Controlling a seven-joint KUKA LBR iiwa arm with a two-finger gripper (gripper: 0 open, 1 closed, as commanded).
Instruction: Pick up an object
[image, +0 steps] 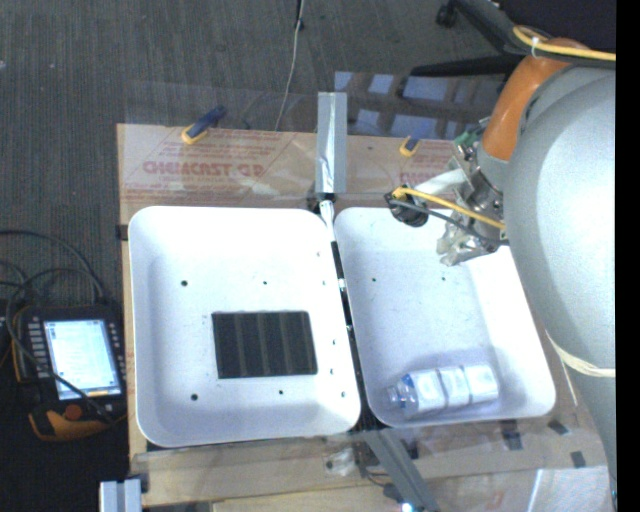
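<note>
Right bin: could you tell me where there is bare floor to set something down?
In the right bin, the middle is bare, between the gripper at the far end and the plastic bottle along the near wall. The near strip is crowded.

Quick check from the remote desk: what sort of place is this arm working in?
Most likely a robotics lab test bench, not a home or shop. Two white bins sit side by side on a wooden board held by clamps, a handheld control pendant lies on the carpet, and the gripper hangs over the right bin.
</note>
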